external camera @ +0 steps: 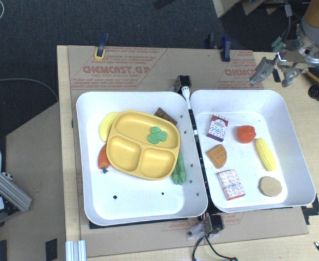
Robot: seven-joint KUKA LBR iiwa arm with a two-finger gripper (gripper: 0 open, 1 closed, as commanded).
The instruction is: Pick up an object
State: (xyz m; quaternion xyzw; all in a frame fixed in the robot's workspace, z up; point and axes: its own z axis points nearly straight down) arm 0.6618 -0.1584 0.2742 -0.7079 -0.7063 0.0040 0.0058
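My gripper (pixel 273 73) hangs at the upper right, above the bench just past the far edge of the right bin (pixel 295 126). Its two grey fingers are spread open with nothing between them. In that bin lie a red carton (pixel 218 128), a red tomato (pixel 246 134), a yellow corn cob (pixel 265 153), a brown waffle piece (pixel 216 155), a second pink carton (pixel 231 184) and a round tan biscuit (pixel 270 186). The gripper touches none of them; the tomato and corn are the closest.
The left bin (pixel 91 189) holds a yellow divided plate (pixel 143 148) with a green leaf (pixel 158 136) on it. Around the plate lie a yellow piece (pixel 108 124), an orange-red piece (pixel 103 158), a green piece (pixel 178 171) and a brown piece (pixel 164 115).
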